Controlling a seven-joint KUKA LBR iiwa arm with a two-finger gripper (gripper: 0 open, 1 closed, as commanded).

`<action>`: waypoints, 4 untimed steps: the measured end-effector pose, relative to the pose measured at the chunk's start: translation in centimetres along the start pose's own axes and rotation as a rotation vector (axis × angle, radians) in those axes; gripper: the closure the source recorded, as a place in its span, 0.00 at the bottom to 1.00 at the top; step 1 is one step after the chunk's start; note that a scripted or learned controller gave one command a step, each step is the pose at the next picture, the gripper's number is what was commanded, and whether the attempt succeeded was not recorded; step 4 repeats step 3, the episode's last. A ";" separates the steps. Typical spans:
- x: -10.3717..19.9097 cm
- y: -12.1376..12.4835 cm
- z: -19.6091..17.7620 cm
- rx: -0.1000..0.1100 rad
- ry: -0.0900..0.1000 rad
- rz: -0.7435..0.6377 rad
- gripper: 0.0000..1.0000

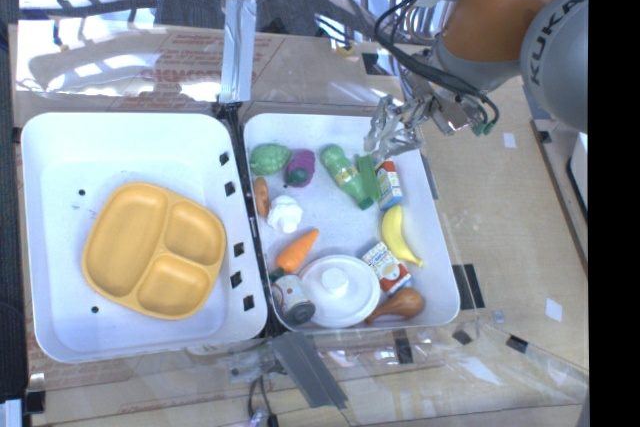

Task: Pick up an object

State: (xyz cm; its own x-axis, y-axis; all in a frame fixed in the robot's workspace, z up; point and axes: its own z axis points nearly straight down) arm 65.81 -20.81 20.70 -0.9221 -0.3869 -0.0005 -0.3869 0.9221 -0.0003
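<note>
While the gripper hangs over the far right corner of the right bin, its metal fingers are too tangled w/ cables and glare to read; can't tell how wide they stand, and nothing shows between them, so no grasp is visible.

Just below it sit a green bottle and a small red-capped bottle, nearest candidates for a pick. Next out: a banana, a small carton and a brown pear-like item along the right wall.

Mid-bin: an orange carrot, a white lump, a white round lid, a can. Far edge: a green veg and a purple piece.

Left bin carries a yellow divided tray.

Progress, as I judge it: approach stage, nothing lifted, everything rests on the bin floor. Left to do: descend, close on 1 item, raise it clear.
</note>
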 end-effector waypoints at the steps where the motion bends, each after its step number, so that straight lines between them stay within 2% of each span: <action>1: -1.7 4.0 -2.8 0.002 -0.004 0.048 1.00; 2: 2.1 7.7 -1.3 0.000 0.000 -0.020 1.00; 3: -1.6 3.7 -2.2 0.002 -0.003 0.067 1.00; 4: -1.6 3.7 -2.2 0.002 -0.003 0.067 1.00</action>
